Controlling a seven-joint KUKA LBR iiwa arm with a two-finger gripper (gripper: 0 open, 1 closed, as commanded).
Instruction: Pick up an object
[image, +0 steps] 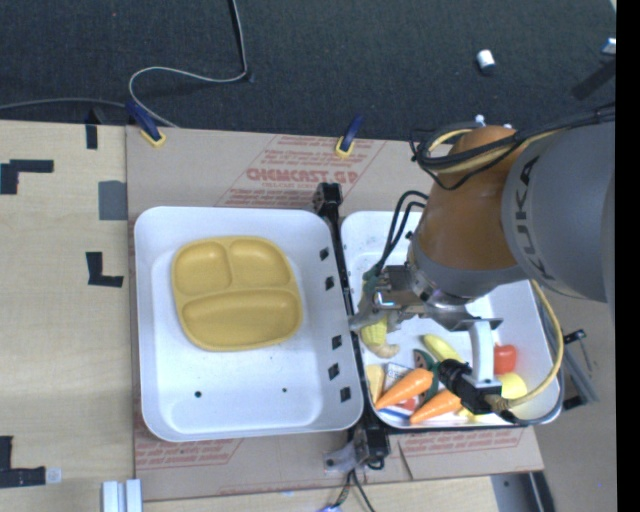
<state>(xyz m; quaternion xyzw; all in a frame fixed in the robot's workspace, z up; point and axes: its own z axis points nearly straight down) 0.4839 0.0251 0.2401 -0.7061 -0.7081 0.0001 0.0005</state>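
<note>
The grey arm with its orange band (470, 215) is looming largest, reaching down into the right bin (545, 310). Its gripper (378, 312) is hovering over a pale yellow toy food piece (377, 340), just beneath it; its grasp is impossible to judge. Below the gripper, two toy carrots (415, 392) are lying. Left of it, a yellow divided plate (238, 292) is sitting in the left bin (160, 330).

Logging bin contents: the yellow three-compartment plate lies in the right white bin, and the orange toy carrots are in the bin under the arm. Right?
Not quite. The camera view shows the yellow three-compartment plate lying in the left white bin, not the right one. The rest holds: the orange toy carrots are in the right white bin, under the grey and orange arm.
</note>
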